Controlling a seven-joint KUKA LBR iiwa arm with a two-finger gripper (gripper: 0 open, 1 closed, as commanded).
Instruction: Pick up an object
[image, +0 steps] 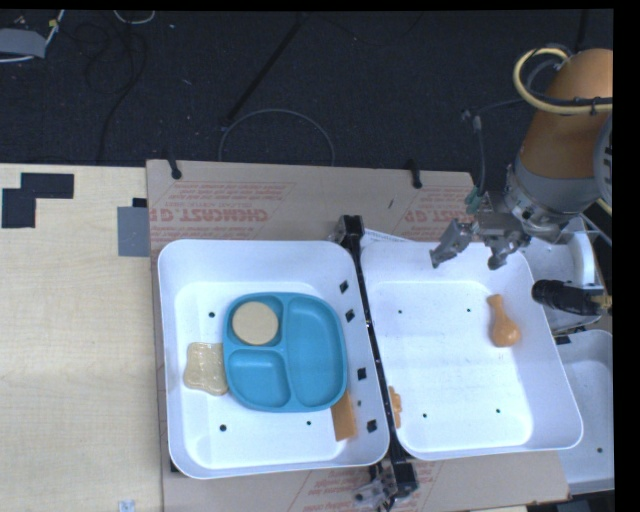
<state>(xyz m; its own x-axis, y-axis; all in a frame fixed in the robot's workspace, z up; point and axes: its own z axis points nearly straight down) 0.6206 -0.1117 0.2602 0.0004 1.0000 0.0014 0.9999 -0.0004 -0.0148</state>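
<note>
My gripper hangs over the far edge of the right bin, its two grey fingers spread apart with nothing between them. An orange pear-shaped object lies in the right bin near its right wall, below and to the right of the gripper. A small orange piece lies at the right bin's left wall. In the left bin sits a blue divided plate with a tan round cookie in its upper left compartment. A pale tan slice lies left of the plate, and a brown stick lies at its lower right.
A black divider bar runs between the two bins. The bins rest on a cardboard sheet. The arm's orange band and grey wrist stand at the upper right. A black cylinder juts in beside the right bin's right edge.
</note>
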